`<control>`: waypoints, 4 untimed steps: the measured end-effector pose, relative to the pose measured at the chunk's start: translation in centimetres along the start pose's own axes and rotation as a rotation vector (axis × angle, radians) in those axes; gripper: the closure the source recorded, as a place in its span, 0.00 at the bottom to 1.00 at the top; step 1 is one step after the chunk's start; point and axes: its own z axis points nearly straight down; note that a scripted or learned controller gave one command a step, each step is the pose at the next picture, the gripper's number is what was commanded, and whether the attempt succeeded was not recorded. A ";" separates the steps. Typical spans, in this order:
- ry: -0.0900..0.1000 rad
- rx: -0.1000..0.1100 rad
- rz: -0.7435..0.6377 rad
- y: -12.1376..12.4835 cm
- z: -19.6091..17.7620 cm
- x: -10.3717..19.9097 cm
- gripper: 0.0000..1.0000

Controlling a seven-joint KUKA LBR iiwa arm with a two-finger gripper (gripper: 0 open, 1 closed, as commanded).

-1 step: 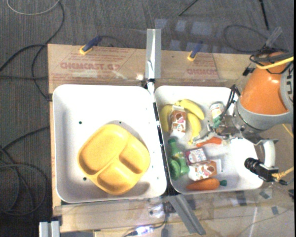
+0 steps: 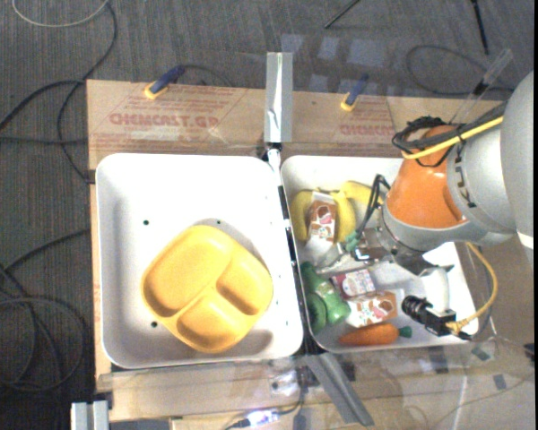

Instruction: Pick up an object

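Two shallow white plastic bins sit side by side on the bench. The left bin (image 2: pixel 117 240) contains one item, a yellow moulded plastic plate with three compartments (image 2: pixel 208 287), lying near the centre and towards the near side.

The right bin (image 2: pixel 471 280) contains the pickable objects:
- A yellow plastic banana (image 2: pixel 357 197) at the far side, with a brown-labelled small packet (image 2: pixel 321 219) lying on it.
- A green plastic toy vegetable (image 2: pixel 325 299) at the left wall, near side.
- A white packet with a pink label (image 2: pixel 357 283) and a second white packet with a red-and-green label (image 2: pixel 373 310), just beside each other in the centre.
- An orange plastic carrot (image 2: pixel 369 335) along the near wall, just beside the second packet.

The grey arm with the orange band (image 2: pixel 420 195) reaches in from the right, over the right bin. The gripper (image 2: pixel 364 245) is low in the centre of that bin, between the banana and the pink-labelled packet. The arm body hides its working end, so whether it is released or clenched cannot be determined. No object is seen grasped.
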 end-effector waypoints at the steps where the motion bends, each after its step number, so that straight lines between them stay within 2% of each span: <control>1: 0.001 0.001 0.000 0.0 -0.9 0.0 1.00; 2: 0.000 0.004 0.102 -0.2 -8.9 6.7 1.00; 3: -0.003 0.001 -0.156 5.4 -19.0 6.2 1.00; 4: 0.000 0.003 -0.321 4.7 -13.2 13.3 1.00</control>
